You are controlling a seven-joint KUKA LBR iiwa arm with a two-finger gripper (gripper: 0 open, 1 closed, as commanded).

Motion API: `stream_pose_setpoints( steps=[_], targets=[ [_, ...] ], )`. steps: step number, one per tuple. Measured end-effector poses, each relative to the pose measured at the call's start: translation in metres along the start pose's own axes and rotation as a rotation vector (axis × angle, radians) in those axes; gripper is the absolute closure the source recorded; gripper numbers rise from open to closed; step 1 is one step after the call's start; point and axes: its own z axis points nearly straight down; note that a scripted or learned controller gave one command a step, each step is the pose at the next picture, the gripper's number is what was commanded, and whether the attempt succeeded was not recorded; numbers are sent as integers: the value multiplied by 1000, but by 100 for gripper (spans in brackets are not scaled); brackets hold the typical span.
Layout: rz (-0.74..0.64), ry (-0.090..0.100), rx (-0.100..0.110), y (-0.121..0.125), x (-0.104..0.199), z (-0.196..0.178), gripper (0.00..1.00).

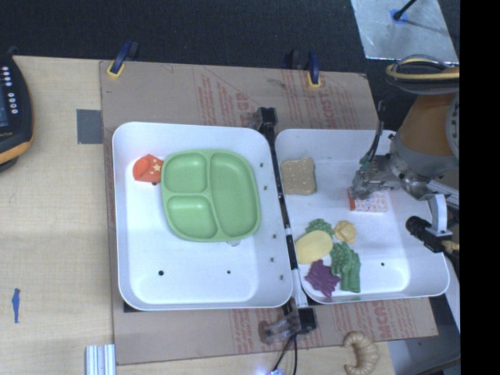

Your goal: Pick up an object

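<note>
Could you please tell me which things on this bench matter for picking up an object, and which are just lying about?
Belonging to the job:
gripper
red-and-white card under it
tan bread slice
toy vegetables
right bin

Lying about:
green divided plate
red toy
left bin
blue clamps

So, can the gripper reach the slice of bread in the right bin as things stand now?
Probably yes. The slice of bread lies flat and apart from the other food, and the gripper hangs beside it in the same right bin.
</note>
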Motion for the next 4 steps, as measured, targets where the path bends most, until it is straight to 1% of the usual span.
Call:
stream_pose_setpoints(
  steps=[1, 2, 3, 4],
  targets=[
    [0, 0, 2, -1, 0, 1, 0],
    [-2, 4, 11, 56, 30, 18, 0],
    [5, 4, 19, 29, -10, 18, 0],
    [3, 7, 24, -47, 28, 2, 0]
  ],
)
